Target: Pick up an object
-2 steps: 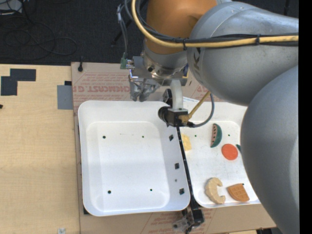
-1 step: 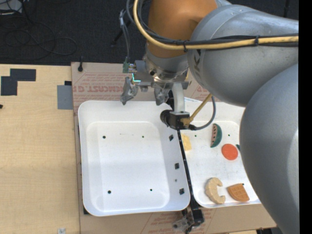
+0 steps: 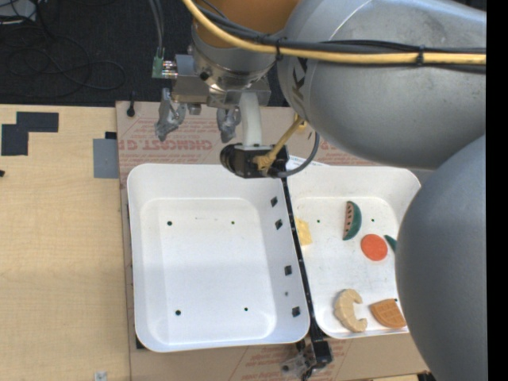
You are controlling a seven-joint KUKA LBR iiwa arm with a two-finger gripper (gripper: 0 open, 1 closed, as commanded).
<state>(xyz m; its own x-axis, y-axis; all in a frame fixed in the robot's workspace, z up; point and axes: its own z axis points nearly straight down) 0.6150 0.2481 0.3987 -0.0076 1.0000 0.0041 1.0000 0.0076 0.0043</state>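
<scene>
My gripper [image 3: 198,123] hangs high over the cardboard strip behind the left bin [image 3: 136,254]. Its two grey fingers [image 3: 168,121] stand wide apart, open, with nothing between them. The objects lie in the right bin [image 3: 406,182]: a watermelon slice [image 3: 350,220], a red-orange disc [image 3: 374,248], a beige curved piece [image 3: 349,309], an orange wedge [image 3: 388,313] and a small yellow piece [image 3: 303,232] by the divider. A dark green bit [image 3: 390,242] peeks out from under the arm.
The grey arm [image 3: 381,70] covers the upper right and the right bin's far side. A black fitting with a yellow cable [image 3: 244,161] hangs over the bins' back rims. Dark patches [image 3: 104,157] mark the wooden bench on the left.
</scene>
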